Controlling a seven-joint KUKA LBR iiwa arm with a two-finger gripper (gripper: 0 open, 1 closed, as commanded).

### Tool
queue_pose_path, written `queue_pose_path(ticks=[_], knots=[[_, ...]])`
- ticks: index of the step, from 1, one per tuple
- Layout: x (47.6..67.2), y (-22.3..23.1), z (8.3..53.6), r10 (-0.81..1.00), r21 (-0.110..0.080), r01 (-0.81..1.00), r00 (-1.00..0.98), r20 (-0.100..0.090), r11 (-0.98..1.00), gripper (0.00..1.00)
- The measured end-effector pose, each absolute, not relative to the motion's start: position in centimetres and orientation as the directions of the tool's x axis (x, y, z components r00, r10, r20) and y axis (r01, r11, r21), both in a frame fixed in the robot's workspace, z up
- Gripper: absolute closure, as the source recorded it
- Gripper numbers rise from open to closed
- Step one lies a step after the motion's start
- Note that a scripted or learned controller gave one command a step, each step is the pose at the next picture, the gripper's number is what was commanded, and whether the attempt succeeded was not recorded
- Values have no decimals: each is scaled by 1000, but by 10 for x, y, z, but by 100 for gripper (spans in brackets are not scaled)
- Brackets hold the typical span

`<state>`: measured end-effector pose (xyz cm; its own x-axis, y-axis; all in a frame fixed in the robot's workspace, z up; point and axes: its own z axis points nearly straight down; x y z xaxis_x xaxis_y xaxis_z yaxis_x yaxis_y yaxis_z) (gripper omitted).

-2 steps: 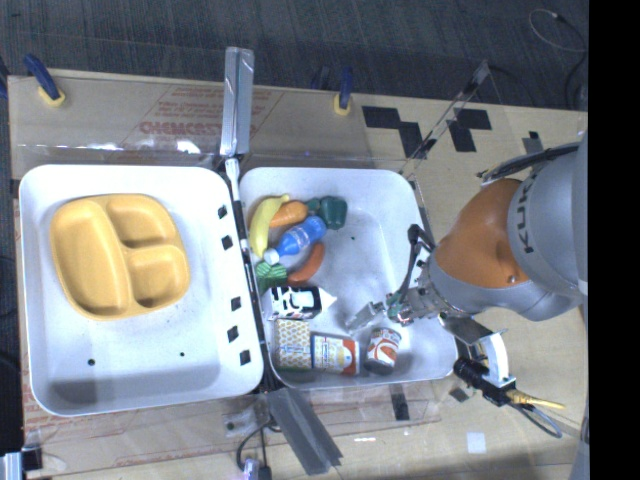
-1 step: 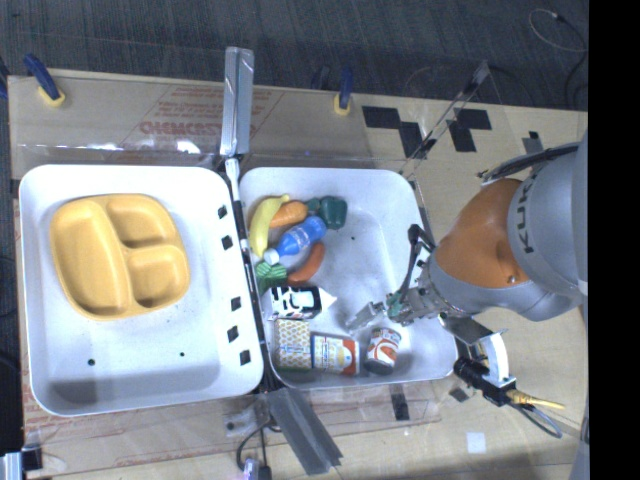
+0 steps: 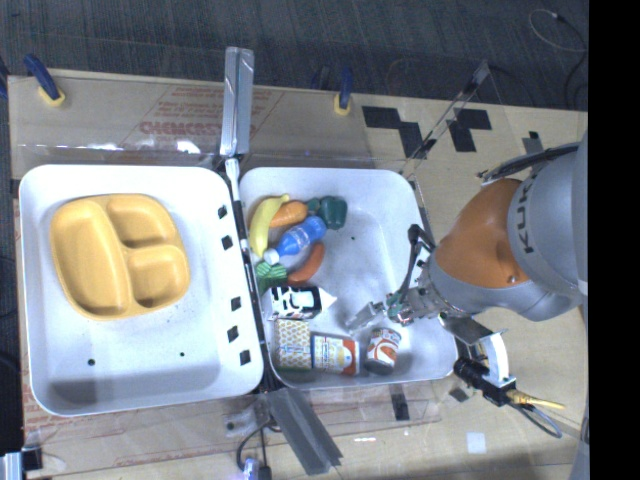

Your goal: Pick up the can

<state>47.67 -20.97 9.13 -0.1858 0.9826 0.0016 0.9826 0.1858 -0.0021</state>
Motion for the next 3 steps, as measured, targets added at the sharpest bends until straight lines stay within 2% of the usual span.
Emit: queue_pose_path(ticks=[1,2,3], knots=[[477,-209,101,981,-3,981,-192,2,192,100],[477,-209,101,981,-3,981,-192,2,192,0],[477,-209,92,968,-2,968,-252,3,252,0]])
